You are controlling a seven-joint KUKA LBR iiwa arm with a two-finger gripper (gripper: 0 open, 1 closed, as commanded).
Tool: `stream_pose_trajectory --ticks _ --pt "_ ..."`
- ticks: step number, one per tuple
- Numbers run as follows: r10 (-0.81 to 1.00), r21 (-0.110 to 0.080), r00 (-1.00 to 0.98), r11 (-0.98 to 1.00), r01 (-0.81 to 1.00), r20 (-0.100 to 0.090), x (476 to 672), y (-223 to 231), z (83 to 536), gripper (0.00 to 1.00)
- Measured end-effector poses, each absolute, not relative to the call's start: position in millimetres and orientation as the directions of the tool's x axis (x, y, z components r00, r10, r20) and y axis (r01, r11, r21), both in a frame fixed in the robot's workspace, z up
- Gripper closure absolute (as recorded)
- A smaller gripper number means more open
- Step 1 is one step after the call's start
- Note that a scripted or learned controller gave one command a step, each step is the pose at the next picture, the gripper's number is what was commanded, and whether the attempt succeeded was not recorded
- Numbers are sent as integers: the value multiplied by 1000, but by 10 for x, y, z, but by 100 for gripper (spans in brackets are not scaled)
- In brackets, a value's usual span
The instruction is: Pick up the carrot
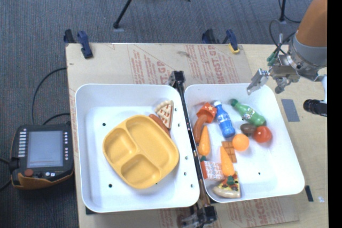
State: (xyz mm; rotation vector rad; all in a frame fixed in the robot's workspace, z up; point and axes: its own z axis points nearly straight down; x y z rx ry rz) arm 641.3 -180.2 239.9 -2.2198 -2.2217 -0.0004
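Note:
The carrot (204, 141) is a slim orange piece lying lengthwise at the left side of the right bin (288, 168), against a brown-red sausage (198, 127). My gripper (269, 81) hovers over the far rim of that bin, well to the upper right of the carrot. It is open, its two grey fingers spread with nothing between them. The grey arm with its orange band comes in from the right edge.
The right bin also holds a blue bottle (225, 120), a green bottle (248, 112), a tomato (262, 134), an orange ball (241, 142), a pizza slice (228, 188) and other toy food. In the left bin (91, 168), a yellow divided plate (140, 151) lies beside a waffle wedge (166, 112).

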Motion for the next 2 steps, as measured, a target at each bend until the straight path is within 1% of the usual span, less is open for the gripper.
stream_pose_trajectory --ticks 1,2 --pt "994 -4 -113 113 994 3 5539 -1585 1353 0" --pt "979 19 -204 204 979 -11 5238 -1338 936 0"
